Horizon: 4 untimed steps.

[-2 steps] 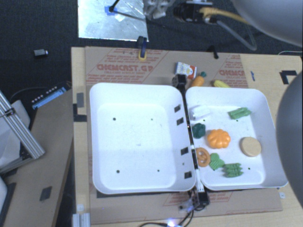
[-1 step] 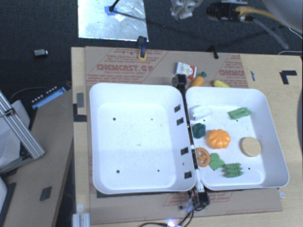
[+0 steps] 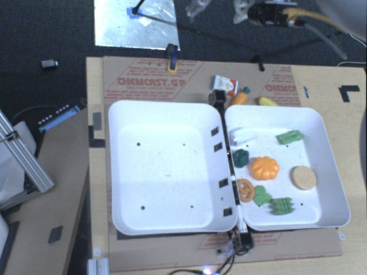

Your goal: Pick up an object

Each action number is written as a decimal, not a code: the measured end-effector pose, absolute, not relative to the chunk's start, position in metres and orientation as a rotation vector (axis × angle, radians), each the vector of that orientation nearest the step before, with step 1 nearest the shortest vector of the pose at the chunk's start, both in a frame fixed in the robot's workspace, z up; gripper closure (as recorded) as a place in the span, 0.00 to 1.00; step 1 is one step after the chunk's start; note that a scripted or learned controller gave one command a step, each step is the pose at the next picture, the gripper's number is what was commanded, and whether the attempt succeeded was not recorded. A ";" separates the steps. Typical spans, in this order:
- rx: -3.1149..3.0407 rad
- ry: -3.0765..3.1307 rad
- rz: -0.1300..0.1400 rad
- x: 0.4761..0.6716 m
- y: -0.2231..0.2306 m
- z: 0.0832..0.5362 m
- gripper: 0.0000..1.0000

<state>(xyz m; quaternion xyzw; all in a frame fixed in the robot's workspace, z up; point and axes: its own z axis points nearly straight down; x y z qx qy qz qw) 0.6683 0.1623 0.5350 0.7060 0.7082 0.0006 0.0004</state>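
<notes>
While a printed brown board [image 3: 143, 80] covers the bench top, two shallow white bins sit on it side by side, touching along a hinged middle seam. Left bin [image 3: 160, 110] shows a bare floor with a few dark dots. Right bin [image 3: 321, 148] holds all the toy pieces on offer for picking. Up beyond the far edge of the board, well apart from both bins, the gripper [image 3: 221, 3] hangs over dark floor with its two pale fingers [image 3: 198, 2] spread wide and nothing between them. A shiny metal sheet [image 3: 136, 16] lies on the floor to its left.

Among the pieces in the right bin, an orange pumpkin [image 3: 264, 168] lies near the middle, with a round tan biscuit [image 3: 303, 177] just to its right. A pale green leafy strip [image 3: 289, 136] lies toward the far wall, and a ridged green piece [image 3: 281, 206] lies near the front wall beside a smaller green piece [image 3: 262, 196]. A brown pretzel [image 3: 245, 189] and a dark green clump [image 3: 240, 157] lie close to the seam. Outside, just behind the bins, a carrot [image 3: 239, 98] and a yellow banana [image 3: 267, 102] rest on the board.
</notes>
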 end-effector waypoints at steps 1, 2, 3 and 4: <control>2.212 2.227 0.006 0.668 0.162 0.547 1.00; 2.212 2.228 0.004 0.668 0.163 0.546 0.00; 2.207 2.231 0.007 0.669 0.163 0.558 1.00; 2.207 2.231 0.006 0.668 0.163 0.557 0.00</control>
